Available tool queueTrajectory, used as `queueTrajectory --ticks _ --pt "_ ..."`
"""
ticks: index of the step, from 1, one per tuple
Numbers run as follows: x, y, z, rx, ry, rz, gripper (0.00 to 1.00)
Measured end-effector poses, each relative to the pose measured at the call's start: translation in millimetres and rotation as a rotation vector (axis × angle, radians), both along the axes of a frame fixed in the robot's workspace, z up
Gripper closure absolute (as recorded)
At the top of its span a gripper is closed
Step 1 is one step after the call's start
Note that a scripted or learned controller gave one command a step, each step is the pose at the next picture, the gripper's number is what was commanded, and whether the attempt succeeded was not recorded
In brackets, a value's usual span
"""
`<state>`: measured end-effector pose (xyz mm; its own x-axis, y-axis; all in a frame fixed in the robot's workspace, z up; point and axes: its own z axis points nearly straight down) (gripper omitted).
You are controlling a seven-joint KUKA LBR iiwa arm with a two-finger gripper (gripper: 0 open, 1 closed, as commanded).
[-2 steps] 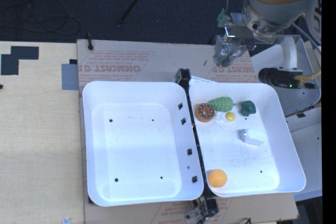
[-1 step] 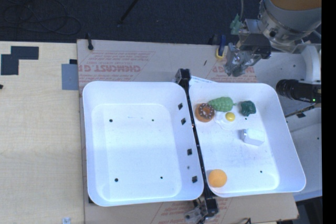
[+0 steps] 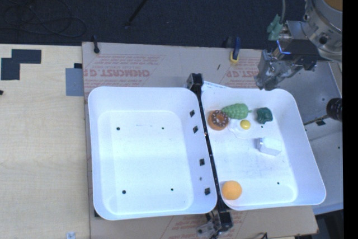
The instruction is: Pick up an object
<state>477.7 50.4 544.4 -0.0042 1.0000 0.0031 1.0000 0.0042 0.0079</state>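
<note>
So the two white bins sit on a cardboard sheet [image 3: 145, 67] over a light wood bench [image 3: 39, 148], dark floor with cables behind. The right bin [image 3: 305, 176] holds an orange ball [image 3: 231, 190], donut [image 3: 218, 119] and other small toys. The gripper [image 3: 268, 80] hovers above its far edge, can't tell its grip.

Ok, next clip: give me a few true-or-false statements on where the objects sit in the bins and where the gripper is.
1. The orange ball lies in the right bin, near its front edge. True.
2. The doughnut lies in the left bin. False: it is in the right bin, beside the green corn-shaped toy.
3. The gripper hangs above the right bin's far rim. True.
4. The dark green toy touches the ball. False: they lie far apart.
5. A small white block lies in the right bin. True.
</note>
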Motion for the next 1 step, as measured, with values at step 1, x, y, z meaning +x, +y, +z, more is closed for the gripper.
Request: queueTrajectory --ticks 1 --pt "2.6 0.2 -6.8 -0.004 0.011 0.0 0.0"
